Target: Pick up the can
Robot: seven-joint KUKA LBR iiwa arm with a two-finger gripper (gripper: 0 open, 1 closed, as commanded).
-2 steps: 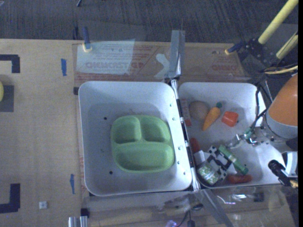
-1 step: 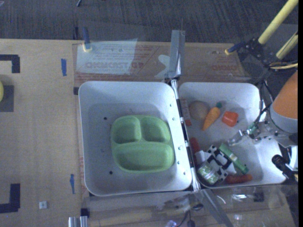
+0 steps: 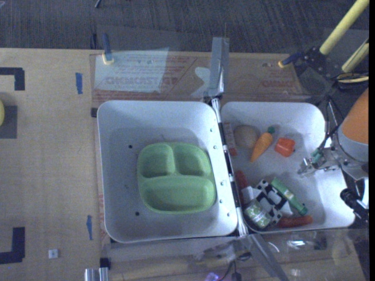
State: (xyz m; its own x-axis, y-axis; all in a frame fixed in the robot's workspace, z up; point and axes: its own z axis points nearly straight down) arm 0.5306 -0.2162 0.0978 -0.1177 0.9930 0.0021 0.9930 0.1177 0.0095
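Observation:
The can point(image 3: 258, 208) lies on its side near the front left corner of the right bin point(image 3: 304, 113), with a greenish end and a black-and-white label. A green stick-like object point(image 3: 289, 197) and a red pepper point(image 3: 295, 220) touch it on the right. My gripper point(image 3: 314, 161) hangs at the bin's right side, below the arm's orange band point(image 3: 358, 124). It is well right of the can and a little behind it, with nothing seen in it.
A beige potato point(image 3: 246, 136), a carrot point(image 3: 262, 146) and a small orange-red piece point(image 3: 285, 146) lie at the back of the right bin. The left bin point(image 3: 117, 133) holds a green divided plate point(image 3: 176, 177). A metal divider point(image 3: 224, 157) separates the bins.

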